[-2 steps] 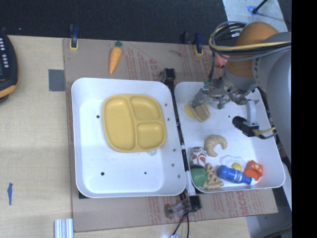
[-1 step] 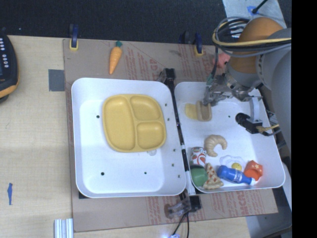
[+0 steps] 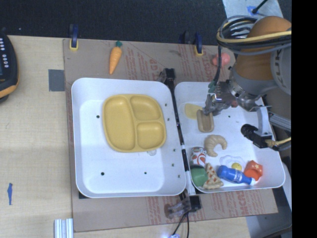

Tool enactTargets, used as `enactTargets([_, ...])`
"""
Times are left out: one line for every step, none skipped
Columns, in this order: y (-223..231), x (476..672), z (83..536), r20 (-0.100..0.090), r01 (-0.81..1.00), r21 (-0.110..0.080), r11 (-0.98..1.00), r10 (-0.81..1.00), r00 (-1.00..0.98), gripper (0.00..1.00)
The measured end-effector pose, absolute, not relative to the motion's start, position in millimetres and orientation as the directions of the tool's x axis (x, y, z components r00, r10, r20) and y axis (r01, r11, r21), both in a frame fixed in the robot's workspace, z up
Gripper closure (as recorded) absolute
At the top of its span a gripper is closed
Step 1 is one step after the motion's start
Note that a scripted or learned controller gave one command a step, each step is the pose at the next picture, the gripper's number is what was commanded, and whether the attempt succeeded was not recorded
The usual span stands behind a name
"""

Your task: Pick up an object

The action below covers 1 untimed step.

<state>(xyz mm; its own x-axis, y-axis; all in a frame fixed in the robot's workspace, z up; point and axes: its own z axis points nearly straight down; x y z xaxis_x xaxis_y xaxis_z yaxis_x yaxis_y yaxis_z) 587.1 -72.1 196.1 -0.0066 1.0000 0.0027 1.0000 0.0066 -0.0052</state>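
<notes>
Tan oblong piece [image 3: 205, 123]: lies flat in the right bin [image 3: 235, 130], at about 10 o'clock from the bin's centre, long axis running roughly 12 to 6. Nothing lifted.

End effector [image 3: 212, 106]: directly over the 12 o'clock end of the tan oblong piece, low and very close to it; contact cannot be confirmed. Whether it is released or clenched cannot be told from this angle. Arm [image 3: 257, 78] enters from 3 o'clock, orange band above the wrist.

Other contents of the right bin:
- pale yellow flat piece [image 3: 191, 110], just beside the tan oblong piece at its 10 o'clock.
- croissant [image 3: 216, 144], near, at its 5 o'clock, apart from it.
- red-and-white can [image 3: 198, 156] against the bin's 9 o'clock wall, lower half.
- green item [image 3: 198, 175] and waffle-patterned wedge [image 3: 213, 177] at the 7 o'clock corner, touching each other.
- fried egg [image 3: 231, 161], blue bottle [image 3: 234, 175] lying on its side just below it, orange-red item [image 3: 253, 170] at the bottle's 3 o'clock end.

Left bin [image 3: 91, 175]: holds a yellow divided plate [image 3: 133, 122], three compartments, sitting toward 12 o'clock.

Counter [image 3: 34, 133]: a carrot [image 3: 115, 58] lies outside the bins, at 12 o'clock from the left bin, tilted.
</notes>
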Motion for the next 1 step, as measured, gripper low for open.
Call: enactTargets([-33.1, 627.0, 192.2, -0.001, 1.0, 0.0, 0.009, 1.0, -0.009, 1.0])
